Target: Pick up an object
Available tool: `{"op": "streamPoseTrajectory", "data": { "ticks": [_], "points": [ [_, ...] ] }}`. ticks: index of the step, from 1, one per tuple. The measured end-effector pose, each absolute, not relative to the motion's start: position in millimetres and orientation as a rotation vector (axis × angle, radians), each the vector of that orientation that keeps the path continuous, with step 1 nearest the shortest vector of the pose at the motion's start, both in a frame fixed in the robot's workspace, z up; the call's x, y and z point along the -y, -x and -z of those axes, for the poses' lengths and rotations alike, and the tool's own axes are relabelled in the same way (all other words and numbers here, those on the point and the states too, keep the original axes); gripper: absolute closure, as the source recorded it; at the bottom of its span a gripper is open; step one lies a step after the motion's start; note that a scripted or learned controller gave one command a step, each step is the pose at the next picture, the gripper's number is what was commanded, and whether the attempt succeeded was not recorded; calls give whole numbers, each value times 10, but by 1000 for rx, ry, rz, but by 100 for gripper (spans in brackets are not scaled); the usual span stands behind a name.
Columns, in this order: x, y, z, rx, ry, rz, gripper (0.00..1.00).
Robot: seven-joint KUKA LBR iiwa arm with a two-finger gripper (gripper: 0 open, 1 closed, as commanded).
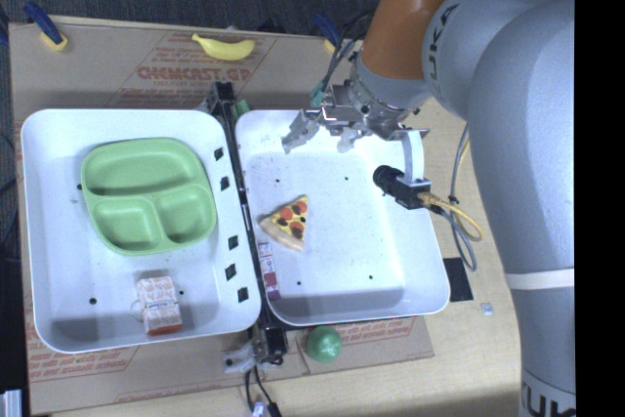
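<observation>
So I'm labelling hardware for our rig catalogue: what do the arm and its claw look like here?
The arm is bulky, rounded and light grey, with an orange band above the wrist and dark KUKA lettering beside it. The claw is small, metallic grey, with two slim fingers. Thin wires run along the wrist, and a yellow cable loops from a black fitting.

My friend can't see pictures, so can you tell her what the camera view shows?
A grey robot arm's gripper, fingers apart and holding nothing, hangs over the back of the right bin, where a toy pizza slice lies. The left bin holds a green divided tray and a small carton.
</observation>
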State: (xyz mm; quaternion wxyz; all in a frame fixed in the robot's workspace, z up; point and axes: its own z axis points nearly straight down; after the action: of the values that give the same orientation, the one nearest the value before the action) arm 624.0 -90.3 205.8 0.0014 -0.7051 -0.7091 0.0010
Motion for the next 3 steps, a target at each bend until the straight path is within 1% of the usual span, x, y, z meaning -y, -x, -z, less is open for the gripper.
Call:
{"op": "streamPoseTrajectory", "data": {
  "ticks": [1,2,3],
  "points": [
    [1052,-5868,-3041,2226,2218,-1,0],
    [1686,-5708,-1572,2223,2213,-8,0],
    [2119,-5026,-917,2226,2214,-4,0]
  ]
}}
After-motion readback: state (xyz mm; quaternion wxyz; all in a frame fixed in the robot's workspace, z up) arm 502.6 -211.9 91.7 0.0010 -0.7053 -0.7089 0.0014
